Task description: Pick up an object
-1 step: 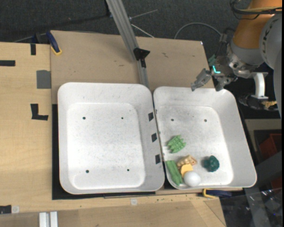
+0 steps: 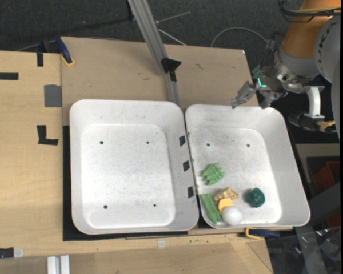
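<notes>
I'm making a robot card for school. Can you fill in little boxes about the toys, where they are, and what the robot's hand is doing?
toys: green ridged toy, green stick, tan toy, white ball, dark green ball-shaped toy
where: right bin, near its front edge
left bin: white, next to the right bin
hand: above the right bin's far rim, holding nothing
picked up yet: no

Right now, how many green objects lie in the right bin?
3: a ridged green piece mid-bin, a long green one by the near-left wall, a dark green lump near-right. More may hide.
</notes>
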Tool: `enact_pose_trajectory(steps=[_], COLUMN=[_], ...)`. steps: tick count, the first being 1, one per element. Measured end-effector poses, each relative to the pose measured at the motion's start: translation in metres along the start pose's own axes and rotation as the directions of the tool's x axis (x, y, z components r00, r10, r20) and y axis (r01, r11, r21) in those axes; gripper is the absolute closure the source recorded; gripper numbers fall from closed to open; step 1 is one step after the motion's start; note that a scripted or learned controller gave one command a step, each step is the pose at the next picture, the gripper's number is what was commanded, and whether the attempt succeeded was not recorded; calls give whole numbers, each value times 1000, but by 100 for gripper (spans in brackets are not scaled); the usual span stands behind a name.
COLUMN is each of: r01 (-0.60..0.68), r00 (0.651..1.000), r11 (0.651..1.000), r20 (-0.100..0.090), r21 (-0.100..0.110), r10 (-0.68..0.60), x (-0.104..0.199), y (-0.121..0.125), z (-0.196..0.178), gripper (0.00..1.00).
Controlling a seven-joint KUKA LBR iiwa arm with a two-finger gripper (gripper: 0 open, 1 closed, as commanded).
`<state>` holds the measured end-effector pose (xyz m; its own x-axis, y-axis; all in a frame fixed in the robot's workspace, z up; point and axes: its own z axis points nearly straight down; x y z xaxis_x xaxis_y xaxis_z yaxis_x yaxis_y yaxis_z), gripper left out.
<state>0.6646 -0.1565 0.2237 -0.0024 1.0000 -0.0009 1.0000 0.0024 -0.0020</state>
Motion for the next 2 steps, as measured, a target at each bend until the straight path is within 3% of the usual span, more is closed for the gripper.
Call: enact_pose_trajectory(steps=[2], r01=[0], r00=[1000], r11=[1000], r20=[0], r21=[4], r10=[0], x=[-3], y=[6], z=[90], gripper=[0])
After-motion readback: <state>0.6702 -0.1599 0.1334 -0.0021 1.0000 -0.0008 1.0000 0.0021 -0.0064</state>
